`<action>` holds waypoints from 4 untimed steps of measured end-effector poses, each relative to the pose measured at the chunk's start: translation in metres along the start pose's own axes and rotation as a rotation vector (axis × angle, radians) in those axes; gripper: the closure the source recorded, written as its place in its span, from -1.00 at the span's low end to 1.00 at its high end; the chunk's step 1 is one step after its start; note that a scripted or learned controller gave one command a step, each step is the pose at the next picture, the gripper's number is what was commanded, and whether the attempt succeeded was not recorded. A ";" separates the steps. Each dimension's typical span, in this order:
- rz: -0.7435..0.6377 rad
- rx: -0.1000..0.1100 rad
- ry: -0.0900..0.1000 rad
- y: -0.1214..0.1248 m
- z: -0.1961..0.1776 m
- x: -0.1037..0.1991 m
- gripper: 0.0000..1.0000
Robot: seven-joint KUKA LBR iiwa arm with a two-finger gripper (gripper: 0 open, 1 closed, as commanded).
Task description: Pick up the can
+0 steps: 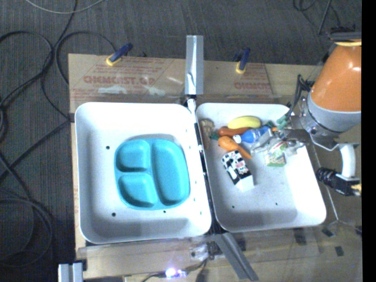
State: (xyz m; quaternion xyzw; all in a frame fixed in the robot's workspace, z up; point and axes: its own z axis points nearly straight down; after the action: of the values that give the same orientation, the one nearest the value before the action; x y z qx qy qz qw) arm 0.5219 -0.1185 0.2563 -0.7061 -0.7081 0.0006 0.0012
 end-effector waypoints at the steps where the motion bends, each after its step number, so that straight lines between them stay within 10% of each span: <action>1: 0.124 0.002 0.001 -0.039 0.116 -0.024 -1.00; 2: 0.029 -0.010 -0.003 0.021 0.167 -0.003 -1.00; 3: 0.029 -0.011 -0.003 0.021 0.167 -0.003 -1.00; 4: 0.003 0.009 0.009 0.064 0.112 -0.048 -1.00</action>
State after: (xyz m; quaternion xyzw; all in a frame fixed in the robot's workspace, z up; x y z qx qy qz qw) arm 0.5862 -0.1666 0.1443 -0.7072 -0.7070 0.0008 0.0076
